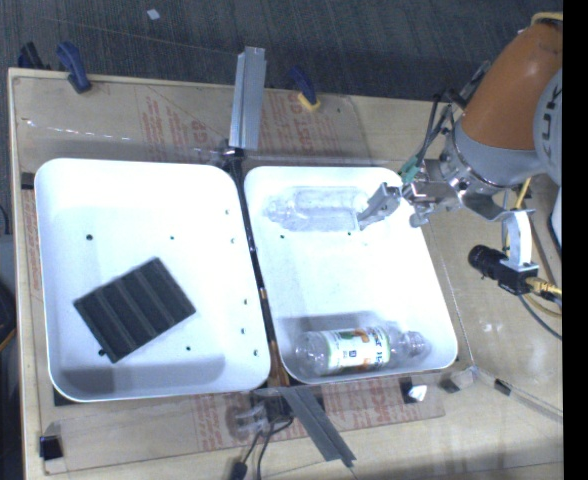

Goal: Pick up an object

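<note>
A clear plastic bottle (314,209) lies on its side at the far end of the right bin (436,298). Another clear bottle with a green and white label (359,349) lies along that bin's near wall. A black ridged panel (134,308) rests flat in the left bin (54,268). My gripper (381,205) hangs over the right bin's far right corner, right beside the cap end of the unlabelled bottle. Nothing shows held in it.
A grey metal post (247,98) stands behind the gap between the bins. Blue clamps (74,68) grip the bench's far edge. The arm's orange band (509,88) sits over the bench to the right of the bins.
</note>
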Controlling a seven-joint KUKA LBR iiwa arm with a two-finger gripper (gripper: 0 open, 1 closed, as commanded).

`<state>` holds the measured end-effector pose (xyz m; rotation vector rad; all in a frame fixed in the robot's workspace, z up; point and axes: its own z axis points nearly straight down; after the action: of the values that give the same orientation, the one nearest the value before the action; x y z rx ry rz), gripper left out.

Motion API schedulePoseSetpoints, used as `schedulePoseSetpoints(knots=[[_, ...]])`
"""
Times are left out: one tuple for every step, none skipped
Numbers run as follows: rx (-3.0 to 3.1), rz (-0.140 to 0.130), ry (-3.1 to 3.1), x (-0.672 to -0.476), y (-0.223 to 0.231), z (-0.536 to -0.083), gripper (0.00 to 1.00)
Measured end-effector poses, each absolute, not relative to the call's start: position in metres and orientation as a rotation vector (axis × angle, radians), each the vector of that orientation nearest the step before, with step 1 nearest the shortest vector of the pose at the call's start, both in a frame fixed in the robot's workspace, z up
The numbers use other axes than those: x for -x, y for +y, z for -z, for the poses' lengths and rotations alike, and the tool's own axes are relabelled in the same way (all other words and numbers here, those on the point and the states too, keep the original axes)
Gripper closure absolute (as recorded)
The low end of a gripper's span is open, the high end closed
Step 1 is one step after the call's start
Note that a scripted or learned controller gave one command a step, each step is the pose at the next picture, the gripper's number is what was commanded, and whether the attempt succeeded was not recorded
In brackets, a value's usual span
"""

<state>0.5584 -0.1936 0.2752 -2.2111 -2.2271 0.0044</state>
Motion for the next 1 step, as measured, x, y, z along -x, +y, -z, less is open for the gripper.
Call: schedulePoseSetpoints(knots=[[2.268, -0.004, -2.169, -0.4765, -0.1952, -0.2123, 0.00]])
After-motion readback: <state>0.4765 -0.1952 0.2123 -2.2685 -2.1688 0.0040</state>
